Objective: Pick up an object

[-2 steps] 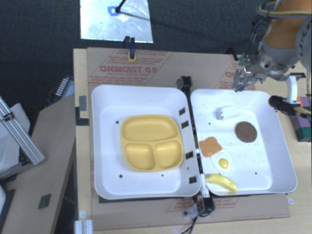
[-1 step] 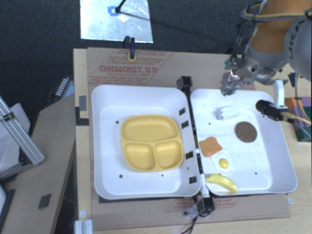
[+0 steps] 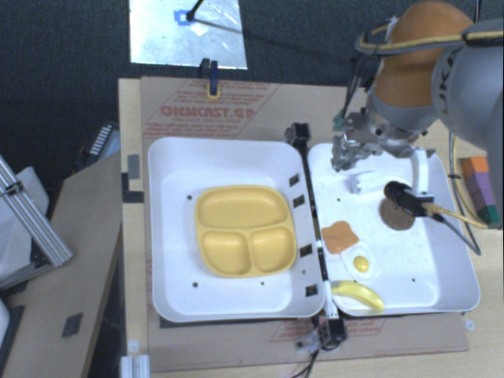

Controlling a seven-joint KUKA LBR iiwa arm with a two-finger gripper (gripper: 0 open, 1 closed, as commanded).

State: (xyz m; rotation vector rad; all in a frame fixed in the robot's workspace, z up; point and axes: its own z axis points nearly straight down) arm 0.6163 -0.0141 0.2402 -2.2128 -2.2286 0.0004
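Observation:
My gripper [image 3: 344,161] hangs over the far left corner of the right bin [image 3: 449,278], and I see nothing in it. A small pale object [image 3: 357,185] lies just in front of the gripper. A brown round disc [image 3: 398,216] rests mid-bin, to the gripper's right and nearer the camera. Toward the front left of this bin lie an orange slice-like piece [image 3: 340,236], a fried egg [image 3: 361,264] and a yellow banana [image 3: 358,294].
The left bin [image 3: 169,172] holds a yellow divided plate [image 3: 240,230]. A black-clipped divider [image 3: 309,211] runs between the two bins. The grey and orange arm [image 3: 421,50] looms over the right bin's far side. Coloured blocks [image 3: 480,187] sit outside at the right.

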